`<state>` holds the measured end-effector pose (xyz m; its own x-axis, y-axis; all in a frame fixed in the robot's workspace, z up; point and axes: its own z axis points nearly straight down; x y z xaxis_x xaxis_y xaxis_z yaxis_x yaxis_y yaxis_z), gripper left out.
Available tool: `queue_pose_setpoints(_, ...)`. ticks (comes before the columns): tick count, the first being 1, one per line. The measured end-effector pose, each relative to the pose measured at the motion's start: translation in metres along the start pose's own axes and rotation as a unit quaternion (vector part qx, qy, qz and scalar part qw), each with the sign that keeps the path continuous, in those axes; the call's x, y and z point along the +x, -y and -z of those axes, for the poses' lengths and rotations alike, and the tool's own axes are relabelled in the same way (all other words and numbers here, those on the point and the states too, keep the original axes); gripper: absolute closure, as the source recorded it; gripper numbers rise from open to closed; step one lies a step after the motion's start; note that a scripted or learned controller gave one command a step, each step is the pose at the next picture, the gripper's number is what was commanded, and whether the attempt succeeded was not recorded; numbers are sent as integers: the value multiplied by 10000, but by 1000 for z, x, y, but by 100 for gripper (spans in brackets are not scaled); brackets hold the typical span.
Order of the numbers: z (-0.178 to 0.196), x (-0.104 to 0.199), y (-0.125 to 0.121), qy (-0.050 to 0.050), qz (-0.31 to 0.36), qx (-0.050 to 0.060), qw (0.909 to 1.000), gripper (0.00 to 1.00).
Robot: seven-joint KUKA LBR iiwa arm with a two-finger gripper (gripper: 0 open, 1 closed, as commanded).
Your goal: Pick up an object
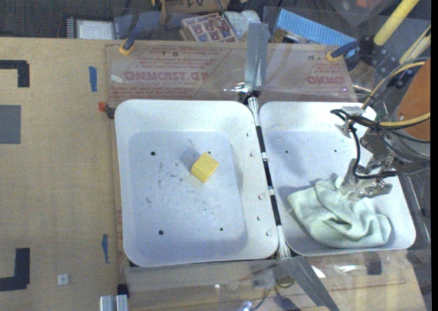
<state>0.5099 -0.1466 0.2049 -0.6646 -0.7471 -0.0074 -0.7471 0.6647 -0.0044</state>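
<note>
Crumpled pale cloth [342, 215] lay in the lower part of the right white bin [301, 131], and we saw the gripper [361, 183] down at its upper right edge.

We saw two shallow white bins side by side on the bench [48, 166], meeting along a seam at the middle of the frame. Near the centre of the left bin [137, 125] sat a small yellow block [204, 167], alone and well apart from the cloth. From the right edge of the frame the arm [414, 107] reached in, orange showing on it, with cables looping beside it. Its metal fingers [350, 178] pointed down and touched the cloth's top folds, yet we could not tell whether they were spread or pressed together, or whether any fabric lay between them.
</note>
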Motion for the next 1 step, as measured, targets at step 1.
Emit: queue_pose_setpoints(1, 0, 0, 0, 0, 1, -1, 10000, 0)
